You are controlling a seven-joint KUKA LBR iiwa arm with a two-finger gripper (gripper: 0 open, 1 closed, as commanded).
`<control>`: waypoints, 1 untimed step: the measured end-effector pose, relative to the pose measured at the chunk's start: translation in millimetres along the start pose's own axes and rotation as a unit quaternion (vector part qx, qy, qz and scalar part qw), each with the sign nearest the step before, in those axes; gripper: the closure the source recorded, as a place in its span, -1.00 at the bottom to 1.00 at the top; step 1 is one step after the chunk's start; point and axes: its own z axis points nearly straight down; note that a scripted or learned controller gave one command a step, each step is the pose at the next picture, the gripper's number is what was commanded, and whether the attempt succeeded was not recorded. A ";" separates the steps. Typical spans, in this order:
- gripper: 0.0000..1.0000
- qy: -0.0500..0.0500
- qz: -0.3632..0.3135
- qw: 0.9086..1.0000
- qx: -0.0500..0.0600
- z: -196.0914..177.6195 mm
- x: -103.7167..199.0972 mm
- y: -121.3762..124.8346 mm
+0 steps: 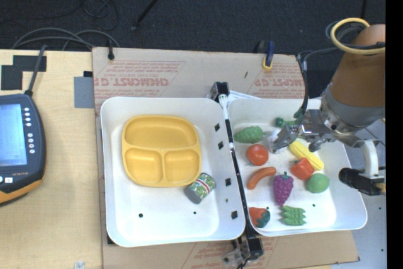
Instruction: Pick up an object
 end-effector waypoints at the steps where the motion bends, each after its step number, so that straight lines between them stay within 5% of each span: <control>1: -1.00 0.002 -0.003 1.000 0.005 43.6 100.5 -66.1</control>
